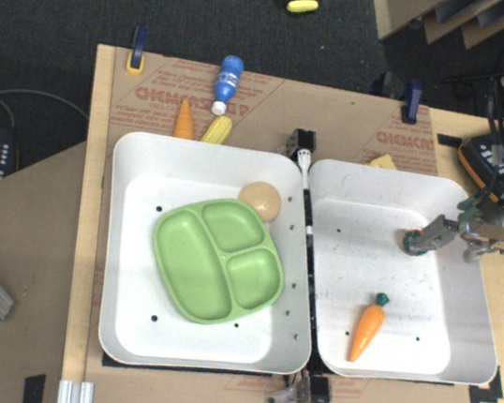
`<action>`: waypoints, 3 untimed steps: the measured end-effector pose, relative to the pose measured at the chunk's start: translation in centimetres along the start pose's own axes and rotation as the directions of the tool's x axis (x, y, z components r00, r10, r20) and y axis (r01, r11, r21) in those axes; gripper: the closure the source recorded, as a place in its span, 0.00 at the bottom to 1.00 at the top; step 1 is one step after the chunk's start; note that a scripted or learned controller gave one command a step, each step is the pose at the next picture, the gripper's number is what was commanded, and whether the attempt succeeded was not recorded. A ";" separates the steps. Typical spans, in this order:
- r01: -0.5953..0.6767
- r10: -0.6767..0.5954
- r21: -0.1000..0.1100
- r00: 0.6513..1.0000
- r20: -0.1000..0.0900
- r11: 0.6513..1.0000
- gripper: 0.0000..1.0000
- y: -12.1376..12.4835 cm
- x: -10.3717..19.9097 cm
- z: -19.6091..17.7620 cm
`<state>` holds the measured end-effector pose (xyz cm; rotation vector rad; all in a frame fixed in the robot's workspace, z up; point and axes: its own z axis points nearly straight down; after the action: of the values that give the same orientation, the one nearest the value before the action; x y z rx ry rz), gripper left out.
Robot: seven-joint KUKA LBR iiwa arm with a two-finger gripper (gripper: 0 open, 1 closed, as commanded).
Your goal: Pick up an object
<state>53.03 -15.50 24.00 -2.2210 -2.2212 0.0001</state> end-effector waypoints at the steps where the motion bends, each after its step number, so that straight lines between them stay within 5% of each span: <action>1: -0.002 0.002 0.016 1.000 -0.005 1.000 0.00 -3.0 -0.6 14.8; 2: 0.003 -0.003 0.005 1.000 -0.004 1.000 0.00 -5.3 4.3 15.7; 3: -0.002 0.002 -0.003 1.000 0.002 1.000 1.00 -5.1 3.9 14.5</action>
<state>47.96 -11.56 9.52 -2.2260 -2.2213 -0.0007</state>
